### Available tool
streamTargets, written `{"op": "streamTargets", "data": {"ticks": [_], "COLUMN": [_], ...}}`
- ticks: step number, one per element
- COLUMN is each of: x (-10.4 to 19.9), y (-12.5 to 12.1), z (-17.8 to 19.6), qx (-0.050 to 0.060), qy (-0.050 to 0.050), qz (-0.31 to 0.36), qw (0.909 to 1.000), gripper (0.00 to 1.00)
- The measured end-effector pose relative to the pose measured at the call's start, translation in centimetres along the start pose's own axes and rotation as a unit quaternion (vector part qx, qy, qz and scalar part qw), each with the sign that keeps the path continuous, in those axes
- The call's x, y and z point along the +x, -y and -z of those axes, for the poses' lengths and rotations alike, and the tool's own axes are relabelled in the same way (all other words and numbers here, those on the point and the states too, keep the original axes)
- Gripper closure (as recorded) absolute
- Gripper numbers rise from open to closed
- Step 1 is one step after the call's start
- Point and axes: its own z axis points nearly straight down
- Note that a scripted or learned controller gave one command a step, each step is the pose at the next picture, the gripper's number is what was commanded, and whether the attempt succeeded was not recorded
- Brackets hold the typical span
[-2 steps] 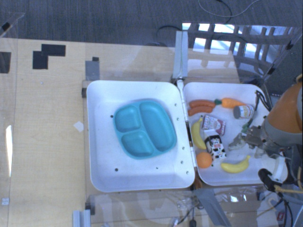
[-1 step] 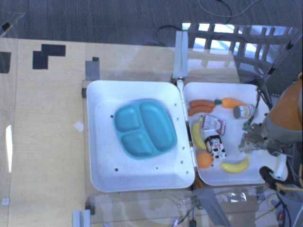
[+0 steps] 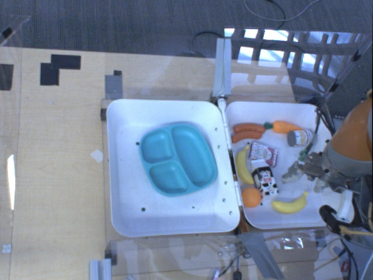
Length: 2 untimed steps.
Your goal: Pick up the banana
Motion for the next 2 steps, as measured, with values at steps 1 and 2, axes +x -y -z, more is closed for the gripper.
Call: {"op": "streamTargets", "data": {"ticks": [1,2], "x": [-0.5,-0.3], "y": [0.4,0.2], "z": [-1.3,-0.1], "qx": [0.000,-0.003], "qy": [0.000,-0.001], "qz": [0.031,0.034], "qw": [0.9995,0.9994], "gripper": [0.00,1.00]}}
